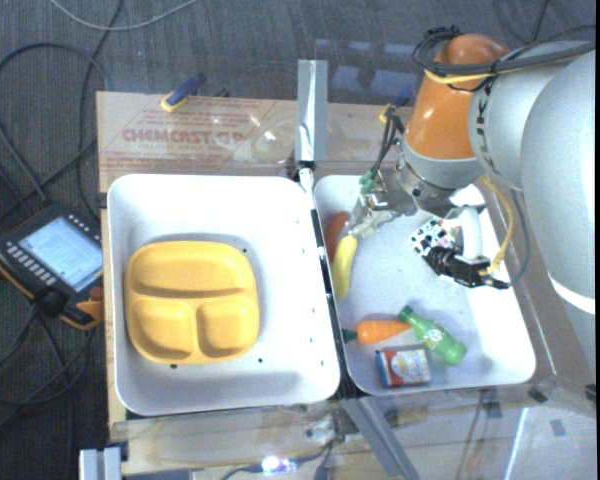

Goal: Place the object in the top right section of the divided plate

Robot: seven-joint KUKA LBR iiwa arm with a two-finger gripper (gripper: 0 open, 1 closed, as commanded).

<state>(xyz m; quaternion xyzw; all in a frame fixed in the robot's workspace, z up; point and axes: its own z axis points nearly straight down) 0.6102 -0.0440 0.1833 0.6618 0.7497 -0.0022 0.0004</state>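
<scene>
Nearest the camera, in the right shallow white plastic bin (510, 363), a small red-and-blue can (403, 366) lies beside a green plastic bottle (435, 335) and an orange toy carrot (382, 330). Further up, a yellow toy banana (344, 261) rests against the bin's left wall, a reddish item above it. The two-finger gripper (372, 208) hangs just over the banana; open or closed, cannot tell. Over in the left white bin (180, 193) sits the yellow divided plastic plate (192, 300).

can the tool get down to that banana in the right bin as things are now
Probably yes: the tool hangs just above the banana, which lies along the right bin's left wall with nothing on top; that wall could crowd one side.
</scene>
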